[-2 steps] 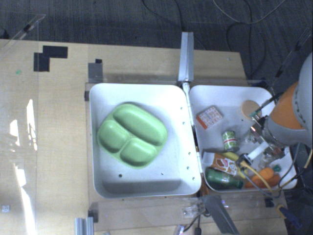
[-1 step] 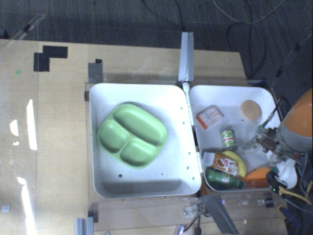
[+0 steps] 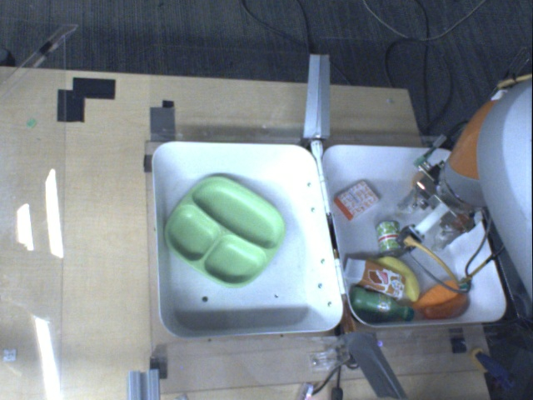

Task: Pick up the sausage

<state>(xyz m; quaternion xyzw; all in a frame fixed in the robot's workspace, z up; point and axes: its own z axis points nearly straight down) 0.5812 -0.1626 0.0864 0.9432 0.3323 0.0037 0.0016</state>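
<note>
Pale wood bench point(image 3: 92, 248) on dark carpet point(image 3: 166, 23) bears 2 white bins point(image 3: 250, 319); whether the fingers point(image 3: 429, 211) grip anything, cannot tell

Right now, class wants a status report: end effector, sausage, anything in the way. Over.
End effector over right bin, beside green can. Sausage lying in that bin, apart from it. Banana touching sausage, carrot close by.

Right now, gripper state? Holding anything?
Gripper: cannot be told. It is low over the right bin beside the green can; nothing visibly held.
</note>
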